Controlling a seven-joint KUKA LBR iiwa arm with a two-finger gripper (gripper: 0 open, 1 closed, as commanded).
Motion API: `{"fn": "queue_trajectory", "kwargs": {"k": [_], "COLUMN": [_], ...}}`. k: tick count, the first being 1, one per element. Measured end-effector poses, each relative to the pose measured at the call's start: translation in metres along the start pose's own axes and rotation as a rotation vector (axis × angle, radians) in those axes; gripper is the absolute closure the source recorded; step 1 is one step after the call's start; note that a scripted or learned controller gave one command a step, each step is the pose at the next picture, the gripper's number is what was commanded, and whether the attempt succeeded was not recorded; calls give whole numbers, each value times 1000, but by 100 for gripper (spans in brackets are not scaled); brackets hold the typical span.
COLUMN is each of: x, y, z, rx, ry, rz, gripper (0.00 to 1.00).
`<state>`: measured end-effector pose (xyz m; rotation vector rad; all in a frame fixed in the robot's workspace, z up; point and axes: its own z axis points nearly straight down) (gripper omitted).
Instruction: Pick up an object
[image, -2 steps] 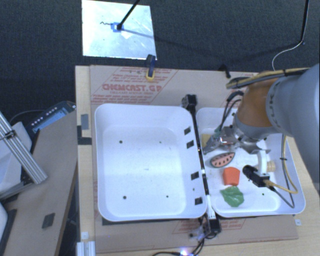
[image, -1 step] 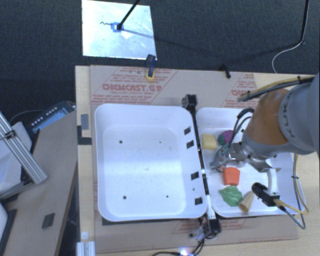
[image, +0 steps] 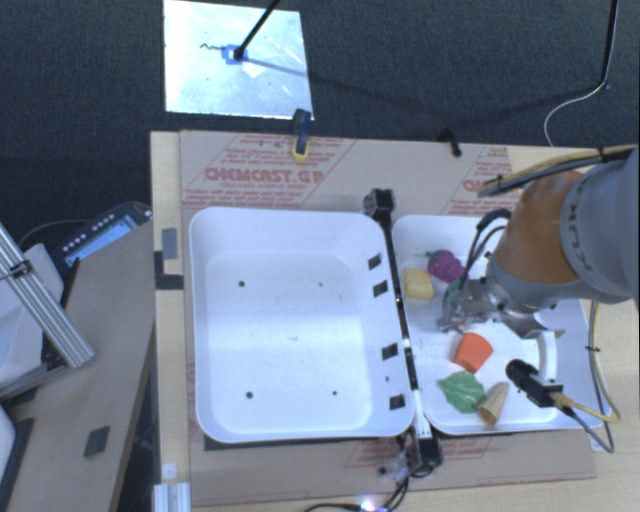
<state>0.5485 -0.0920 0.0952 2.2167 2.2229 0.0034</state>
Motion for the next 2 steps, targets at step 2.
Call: {"fn": "queue_trajectory", "kwargs": {"k": [2], "x": [95], "y": [-8], "z": [-94], "rx": [-8], "ry": [3], "rz": [-12], "gripper": [100]}}
